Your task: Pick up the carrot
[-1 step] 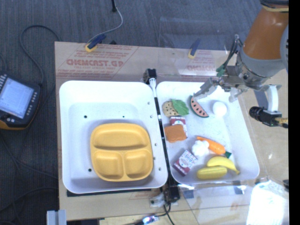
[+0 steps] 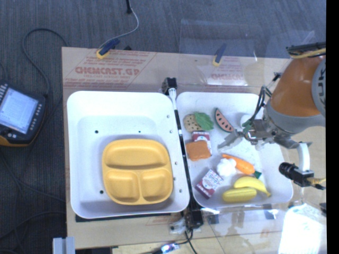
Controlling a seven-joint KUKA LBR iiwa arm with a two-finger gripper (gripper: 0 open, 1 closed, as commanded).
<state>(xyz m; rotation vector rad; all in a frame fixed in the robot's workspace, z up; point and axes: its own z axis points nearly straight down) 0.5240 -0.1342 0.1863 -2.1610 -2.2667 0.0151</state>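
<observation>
The carrot (image 2: 240,164), orange with a green stub at its right end, lies slantwise in the right bin (image 2: 275,192), touching a white lumpy piece (image 2: 226,166) on its left. My gripper (image 2: 241,141) hangs just above and behind the carrot, apart from it. It is open, with one finger (image 2: 230,141) splayed to the left and nothing between the two.
Around the carrot lie a banana (image 2: 252,183), a yellow-green pod (image 2: 239,195), a red packet (image 2: 210,182), an orange square (image 2: 198,151), a cookie (image 2: 190,123) and a watermelon slice (image 2: 223,120). The left bin (image 2: 85,115) holds a yellow divided tray (image 2: 137,171).
</observation>
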